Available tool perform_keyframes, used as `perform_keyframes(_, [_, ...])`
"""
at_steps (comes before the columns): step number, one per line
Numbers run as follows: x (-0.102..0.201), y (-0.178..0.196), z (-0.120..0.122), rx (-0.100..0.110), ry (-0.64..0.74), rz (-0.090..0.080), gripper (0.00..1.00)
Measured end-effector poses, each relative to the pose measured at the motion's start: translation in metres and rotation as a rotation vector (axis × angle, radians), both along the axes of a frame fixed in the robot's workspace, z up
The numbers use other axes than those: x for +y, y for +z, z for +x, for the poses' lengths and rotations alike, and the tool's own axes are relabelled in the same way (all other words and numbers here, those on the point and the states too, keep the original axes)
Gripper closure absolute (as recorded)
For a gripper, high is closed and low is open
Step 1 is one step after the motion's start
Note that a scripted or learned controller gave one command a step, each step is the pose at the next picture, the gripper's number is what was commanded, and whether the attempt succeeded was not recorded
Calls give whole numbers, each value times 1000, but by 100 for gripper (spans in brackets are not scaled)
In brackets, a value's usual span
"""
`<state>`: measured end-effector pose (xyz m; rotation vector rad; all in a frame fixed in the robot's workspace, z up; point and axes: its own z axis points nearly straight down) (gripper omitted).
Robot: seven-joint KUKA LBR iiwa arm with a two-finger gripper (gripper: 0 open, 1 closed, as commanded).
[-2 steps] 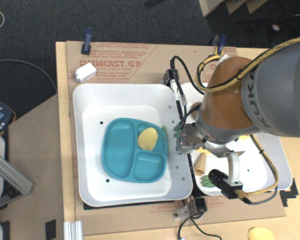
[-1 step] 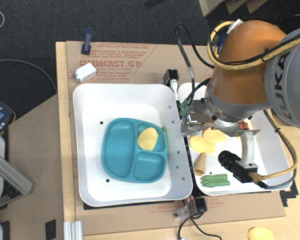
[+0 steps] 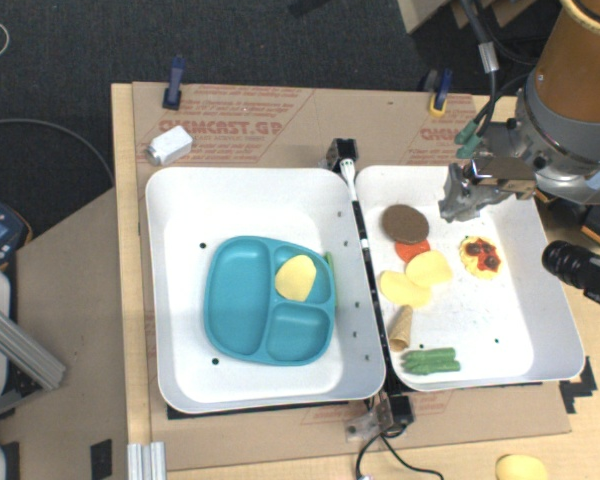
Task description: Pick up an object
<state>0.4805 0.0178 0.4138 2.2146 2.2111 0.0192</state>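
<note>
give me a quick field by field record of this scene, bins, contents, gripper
left bin: holds a teal divided plate
plate contents: one yellow piece in the upper right compartment
right bin: brown disc, red piece, two yellow pieces, cone, green beans, small pizza-like piece
gripper: over the right bin's upper part, beside the brown disc, nothing seen between its fingers
arm: reaches in from the right
bench: white block near the far left corner
</note>
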Motion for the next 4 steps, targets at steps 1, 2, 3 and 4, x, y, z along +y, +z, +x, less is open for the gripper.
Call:
perform_keyframes(1, [-8,-145,50,29,-1,-2,100])
perform_keyframes(2, [-4,-57,19,13,3,-1,100])
perform_keyframes(3, [117,-121,-3,25,11,1,100])
perform_keyframes(4, [138,-78,-1,13,5,1,100])
